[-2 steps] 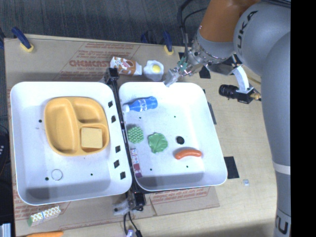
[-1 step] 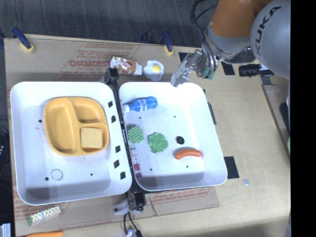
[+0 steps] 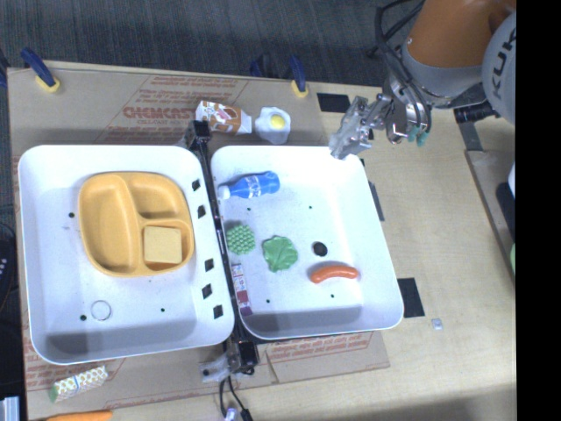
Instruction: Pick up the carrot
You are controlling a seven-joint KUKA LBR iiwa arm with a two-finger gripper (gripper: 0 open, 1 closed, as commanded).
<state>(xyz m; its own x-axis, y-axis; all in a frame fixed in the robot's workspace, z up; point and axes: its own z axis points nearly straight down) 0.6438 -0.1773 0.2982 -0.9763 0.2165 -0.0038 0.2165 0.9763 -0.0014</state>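
The carrot (image 3: 333, 273) is a short orange-red piece lying flat near the front right of the right bin (image 3: 372, 235). My gripper (image 3: 350, 139) hangs over that bin's far right corner, well behind the carrot and apart from it. Its fingers look open with nothing between them. The grey arm with its orange band (image 3: 451, 16) comes in from the upper right.
The right bin also holds a blue bottle (image 3: 250, 185), a green round piece (image 3: 240, 238), a green leafy piece (image 3: 280, 253) and a small dark disc (image 3: 319, 250) just behind the carrot. The left bin (image 3: 44, 261) carries a yellow divided tray (image 3: 110, 209) with a tan block (image 3: 163, 244).
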